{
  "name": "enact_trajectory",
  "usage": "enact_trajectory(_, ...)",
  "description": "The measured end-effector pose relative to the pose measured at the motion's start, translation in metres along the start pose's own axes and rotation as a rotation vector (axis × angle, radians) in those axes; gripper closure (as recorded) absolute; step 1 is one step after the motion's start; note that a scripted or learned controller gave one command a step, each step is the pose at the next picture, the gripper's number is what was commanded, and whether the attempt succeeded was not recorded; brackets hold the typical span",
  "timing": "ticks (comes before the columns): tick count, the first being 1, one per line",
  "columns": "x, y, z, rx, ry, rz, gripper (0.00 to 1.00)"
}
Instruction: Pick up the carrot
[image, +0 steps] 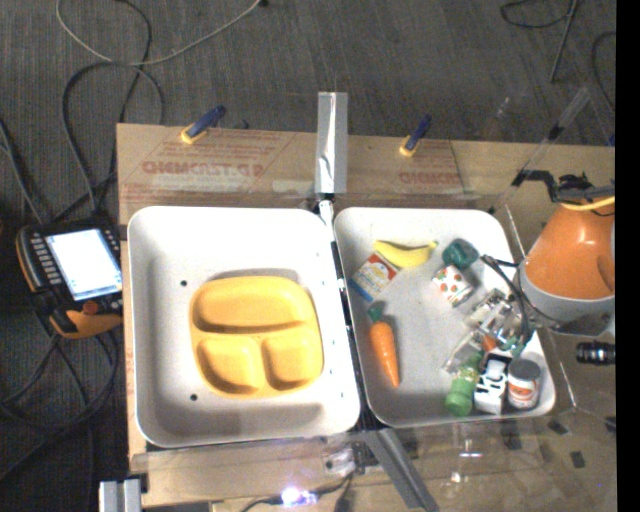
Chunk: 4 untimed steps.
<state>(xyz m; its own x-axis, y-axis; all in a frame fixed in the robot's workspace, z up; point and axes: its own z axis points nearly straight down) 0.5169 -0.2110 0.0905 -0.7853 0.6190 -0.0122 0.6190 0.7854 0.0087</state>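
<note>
The carrot (385, 350) lay in the right bin (420, 410), close to that bin's left wall, its green top pointing up the picture and its orange tip pointing down toward the near rim. It lay in plain sight, nothing on it. To the carrot's right a stretch of bare white floor stood open; to its left only a narrow strip remained before the wall.

Much else was hard to read. The gripper (490, 325) sat well to the right of the carrot, over the bin's far-right side, a tangle of shiny metal and wire — whether it was open, shut or grasping something could not be told. The arm (570, 265) behind it was cut off at the picture's right side, its orange band hiding part of the bin's right rim.

Above the carrot, and apart from it, lay a small carton (372, 275) touching a banana (403, 253). Up and to the right of the carrot stood a white cup with red marks (452, 286) and a dark green thing (460, 252) too small to name. Down and to the right of the carrot, crowded in the corner, were a green bottle (460, 392), a black-and-white box (491, 385) and a small can (523, 383), partly overlapping.

Left of the carrot, across the wall, the left bin (160, 300) held a yellow divided tray (258, 333).
</note>
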Motion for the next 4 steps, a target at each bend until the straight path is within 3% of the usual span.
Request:
enact_trajectory(1, 0.015, 0.059, 0.001, 0.002, -0.002, 0.271, 0.00)
enact_trajectory(2, -0.024, 0.116, 0.003, 0.009, 0.001, 0.718, 0.00)
enact_trajectory(3, 0.021, 0.122, 0.002, 0.009, -0.004, 0.886, 0.00)
enact_trajectory(4, 0.021, 0.122, 0.002, 0.008, -0.004, 0.886, 0.00)
